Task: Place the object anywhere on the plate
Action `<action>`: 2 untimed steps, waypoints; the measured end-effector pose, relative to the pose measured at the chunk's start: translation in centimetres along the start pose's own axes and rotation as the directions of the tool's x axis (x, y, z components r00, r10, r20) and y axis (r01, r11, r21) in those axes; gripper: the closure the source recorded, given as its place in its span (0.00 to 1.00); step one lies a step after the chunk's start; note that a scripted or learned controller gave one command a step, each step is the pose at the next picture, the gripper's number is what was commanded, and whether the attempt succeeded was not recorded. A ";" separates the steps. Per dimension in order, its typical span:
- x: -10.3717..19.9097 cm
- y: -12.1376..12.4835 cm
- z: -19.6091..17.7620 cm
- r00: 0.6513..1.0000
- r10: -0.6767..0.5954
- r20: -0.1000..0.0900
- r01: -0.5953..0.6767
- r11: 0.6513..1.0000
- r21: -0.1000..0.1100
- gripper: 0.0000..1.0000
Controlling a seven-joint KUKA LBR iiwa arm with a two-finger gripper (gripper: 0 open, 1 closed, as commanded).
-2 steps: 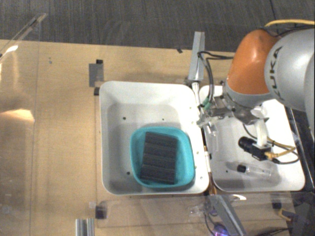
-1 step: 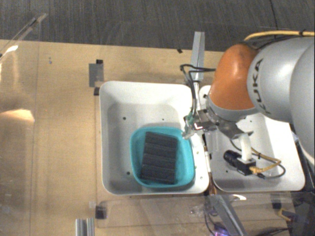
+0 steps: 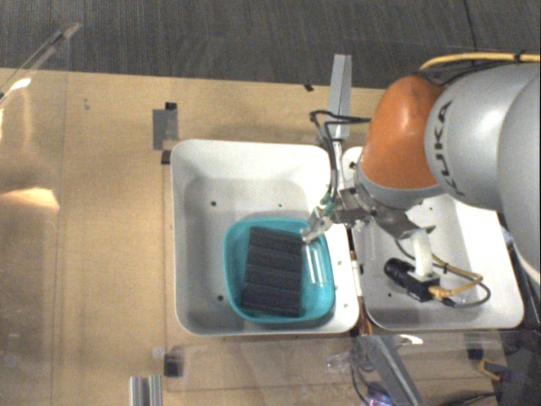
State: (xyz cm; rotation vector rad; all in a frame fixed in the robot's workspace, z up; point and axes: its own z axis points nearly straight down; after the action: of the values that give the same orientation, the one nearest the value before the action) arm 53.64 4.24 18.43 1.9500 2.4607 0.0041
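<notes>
Dark ridged block (image 3: 272, 271) lies on the teal plate (image 3: 321, 290); I can't tell the gripper's (image 3: 314, 226) state, and lifting away could drag the block off.

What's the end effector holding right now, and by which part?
Cannot be told. The end effector sits at the upper right rim of the teal plate, beside the dark ridged block lying on the plate; nothing visibly sits between its tips.
</notes>
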 end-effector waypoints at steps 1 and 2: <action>-3.9 -4.2 -15.1 1.000 -0.014 0.003 0.014 1.000 -0.008 0.00; -11.2 -7.4 -21.4 0.984 -0.181 0.007 0.181 0.984 -0.008 0.00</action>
State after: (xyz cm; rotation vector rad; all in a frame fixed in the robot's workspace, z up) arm 48.89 -8.36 39.80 1.7130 2.6184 0.0087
